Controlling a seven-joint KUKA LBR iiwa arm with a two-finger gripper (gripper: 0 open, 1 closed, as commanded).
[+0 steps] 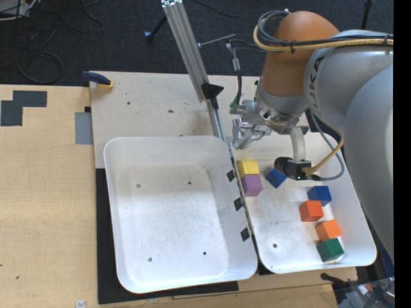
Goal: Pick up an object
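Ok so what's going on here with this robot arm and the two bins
A grey robot arm reaches in over the right bin, its gripper hanging above the bin's far left corner, near a yellow block and a purple block. Nothing shows in its grasp. Two blue blocks, two orange ones and a green one also lie in that bin. The left bin sits beside it.

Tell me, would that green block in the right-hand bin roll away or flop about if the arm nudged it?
Probably not. The green block has flat faces and square edges, so it would likely slide rather than roll. It keeps a crisp cube shape, so it is probably stiff. It sits by the bin's near wall, touching an orange block, so a push might jam it or shift that neighbour.
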